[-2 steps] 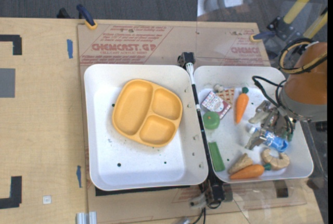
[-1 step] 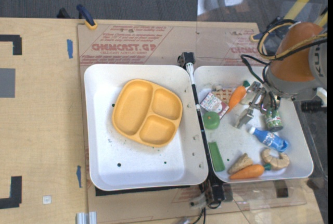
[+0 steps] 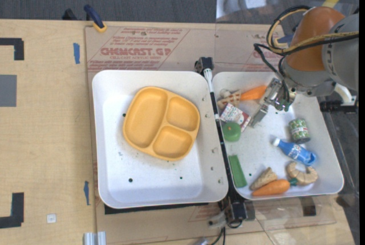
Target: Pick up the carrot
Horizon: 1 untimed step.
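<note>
The grey two-finger metal gripper (image 3: pixel 272 102) hangs in the upper part of the right-hand shallow white bin (image 3: pixel 329 141), right of centre in the frame, below the arm's orange band. Whether it is open or closed, and whether anything sits in it, cannot be told from this slanted view.

Two orange, tapered things lie in that bin. One, a slim orange carrot-like piece (image 3: pixel 254 93), sits just to the upper left of the gripper, near the bin's top edge, its long axis running roughly left to right with a slight upward tilt to the right. It lies close beside a red-and-white printed packet (image 3: pixel 232 114) and a green round object (image 3: pixel 231 132). The other, a fatter orange carrot (image 3: pixel 272 187), rests at the lower edge of the same bin, well below the gripper, lying almost level left to right, touching a tan wedge-shaped piece (image 3: pixel 263 178) and close to the bin's front rim.

The upper piece is far the nearer, and I judge it the likelier target. Room is tight there: the bin's top rim and the central divider hem it in. The bare floor in the middle of the bin offers the freest approach.

The left-hand white bin (image 3: pixel 108 175) holds a yellow three-compartment plastic plate (image 3: pixel 161 122).
</note>
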{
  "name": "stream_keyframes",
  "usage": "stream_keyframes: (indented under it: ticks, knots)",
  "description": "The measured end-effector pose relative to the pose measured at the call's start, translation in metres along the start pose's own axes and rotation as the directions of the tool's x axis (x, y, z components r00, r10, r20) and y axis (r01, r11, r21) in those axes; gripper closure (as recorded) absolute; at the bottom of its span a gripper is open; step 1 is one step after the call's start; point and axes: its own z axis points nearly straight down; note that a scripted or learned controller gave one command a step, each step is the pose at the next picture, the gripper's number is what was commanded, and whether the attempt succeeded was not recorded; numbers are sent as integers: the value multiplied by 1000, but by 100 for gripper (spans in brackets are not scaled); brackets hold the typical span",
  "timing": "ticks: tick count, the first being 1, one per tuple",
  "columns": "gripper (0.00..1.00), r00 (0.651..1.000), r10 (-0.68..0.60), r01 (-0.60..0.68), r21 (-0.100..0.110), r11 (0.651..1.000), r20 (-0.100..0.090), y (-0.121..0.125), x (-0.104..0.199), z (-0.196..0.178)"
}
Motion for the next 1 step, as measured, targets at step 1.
stream_keyframes:
  ticks: [1]
  knots:
    - [0, 984, 180, -180, -17, 983, -5, -23, -26, 1]
